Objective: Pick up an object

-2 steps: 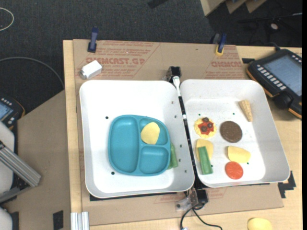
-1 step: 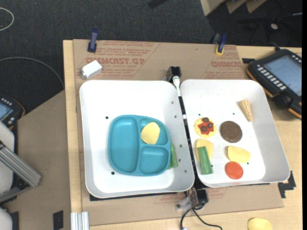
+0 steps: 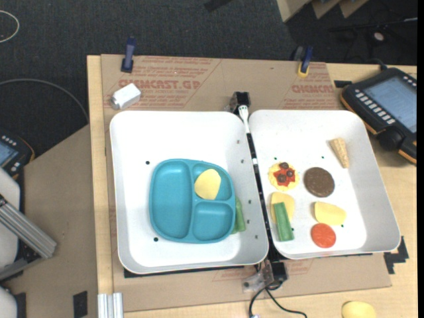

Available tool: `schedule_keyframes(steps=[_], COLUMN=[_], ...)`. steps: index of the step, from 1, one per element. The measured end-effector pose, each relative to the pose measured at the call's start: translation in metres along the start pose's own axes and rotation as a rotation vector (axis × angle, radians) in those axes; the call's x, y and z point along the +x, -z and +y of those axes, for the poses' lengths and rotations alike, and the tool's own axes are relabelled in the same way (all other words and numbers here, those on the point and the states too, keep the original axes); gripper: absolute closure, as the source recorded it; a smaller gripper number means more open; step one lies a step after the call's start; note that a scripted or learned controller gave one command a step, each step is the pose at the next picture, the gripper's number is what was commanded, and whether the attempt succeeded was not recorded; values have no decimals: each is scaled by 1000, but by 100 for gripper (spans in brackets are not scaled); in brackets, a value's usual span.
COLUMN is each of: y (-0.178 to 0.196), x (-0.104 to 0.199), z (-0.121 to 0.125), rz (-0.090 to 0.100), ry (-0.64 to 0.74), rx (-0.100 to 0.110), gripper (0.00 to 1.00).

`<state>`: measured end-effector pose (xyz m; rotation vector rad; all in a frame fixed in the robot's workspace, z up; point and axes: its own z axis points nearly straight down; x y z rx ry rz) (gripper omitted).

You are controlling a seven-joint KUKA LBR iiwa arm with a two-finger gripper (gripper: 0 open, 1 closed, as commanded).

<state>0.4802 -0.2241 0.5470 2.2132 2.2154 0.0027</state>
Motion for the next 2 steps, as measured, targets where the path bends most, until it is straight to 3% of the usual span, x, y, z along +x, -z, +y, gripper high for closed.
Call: schedule_keyframes(steps=[1,2], y=[11,-124], x=[0,2], z=[1,-3], rz=[-4,11], ry=[0,-2], rx=[-6,21], gripper=[100,100])
